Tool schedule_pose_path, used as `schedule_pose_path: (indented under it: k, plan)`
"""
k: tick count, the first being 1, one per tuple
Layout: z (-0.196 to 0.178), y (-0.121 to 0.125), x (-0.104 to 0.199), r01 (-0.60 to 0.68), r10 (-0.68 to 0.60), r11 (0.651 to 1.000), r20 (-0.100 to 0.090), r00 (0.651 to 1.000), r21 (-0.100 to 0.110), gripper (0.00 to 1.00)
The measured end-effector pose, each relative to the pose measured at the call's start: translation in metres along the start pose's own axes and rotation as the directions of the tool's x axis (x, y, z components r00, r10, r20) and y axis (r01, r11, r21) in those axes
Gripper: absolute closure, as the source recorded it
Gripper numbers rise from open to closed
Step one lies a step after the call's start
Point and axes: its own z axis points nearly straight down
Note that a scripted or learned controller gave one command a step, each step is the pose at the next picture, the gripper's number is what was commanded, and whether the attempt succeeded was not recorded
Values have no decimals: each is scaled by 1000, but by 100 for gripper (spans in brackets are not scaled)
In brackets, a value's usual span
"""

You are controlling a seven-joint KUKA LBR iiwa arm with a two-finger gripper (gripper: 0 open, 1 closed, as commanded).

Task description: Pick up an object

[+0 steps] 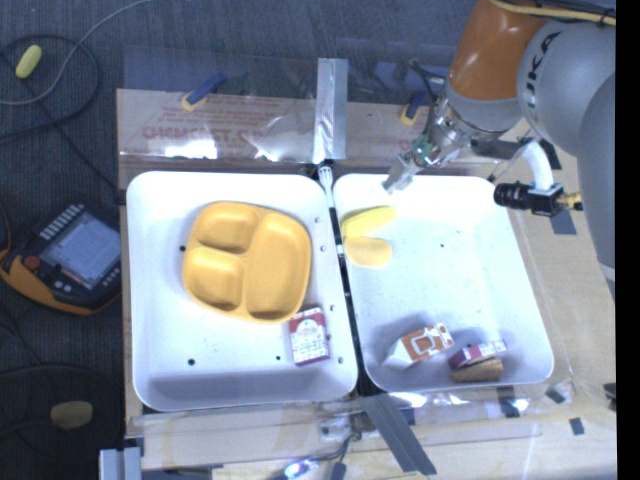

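Jaws (398, 180) over far left corner of right bin (520, 298), whether apart or together impossible to tell; yellow banana (366, 219) just below them against bin's left wall; yellow divided plate (247, 259) in left bin (160, 298)

Robotics lab: taped bench, teach pendant (70, 258) and loose cables on carpet.
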Motion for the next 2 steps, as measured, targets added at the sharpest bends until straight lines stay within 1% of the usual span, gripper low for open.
schedule_pose_path:
  k: [1,2]
  plan:
    - [-8,1,1,1,-1,1000,0,1000,0,100]
    - [0,-22,-35,178,-178,984,2,984,3,100]
